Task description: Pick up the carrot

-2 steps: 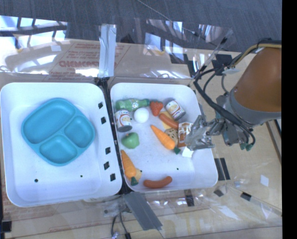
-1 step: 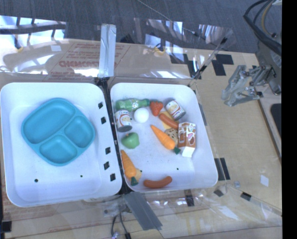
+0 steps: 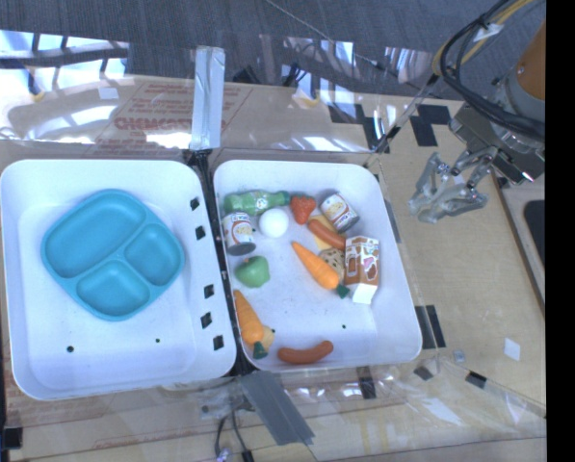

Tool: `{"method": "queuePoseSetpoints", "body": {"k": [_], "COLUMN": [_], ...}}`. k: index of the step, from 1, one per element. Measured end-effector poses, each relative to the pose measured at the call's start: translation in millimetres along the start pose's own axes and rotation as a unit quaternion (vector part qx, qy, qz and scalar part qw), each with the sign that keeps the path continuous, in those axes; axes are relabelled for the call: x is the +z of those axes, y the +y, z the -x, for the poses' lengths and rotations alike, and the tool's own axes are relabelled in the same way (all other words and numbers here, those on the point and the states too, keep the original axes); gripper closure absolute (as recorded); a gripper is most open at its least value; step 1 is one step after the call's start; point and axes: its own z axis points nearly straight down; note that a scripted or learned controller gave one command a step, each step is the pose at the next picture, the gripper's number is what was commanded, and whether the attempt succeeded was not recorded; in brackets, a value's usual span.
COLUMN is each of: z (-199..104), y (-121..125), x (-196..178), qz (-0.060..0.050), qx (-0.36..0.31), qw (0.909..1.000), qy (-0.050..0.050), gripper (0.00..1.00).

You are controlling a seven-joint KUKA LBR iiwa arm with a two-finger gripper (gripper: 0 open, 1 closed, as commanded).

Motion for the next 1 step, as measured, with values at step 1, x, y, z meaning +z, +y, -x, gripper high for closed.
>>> {"method": "queuePoseSetpoints", "body": {"k": [1], "z": [-0.5], "y": [-0.3], "x": [-0.6], "qz": [-0.001], "qx": [0.001], "qw": [1.0], "qy": [0.0], "gripper": [0.0]}}
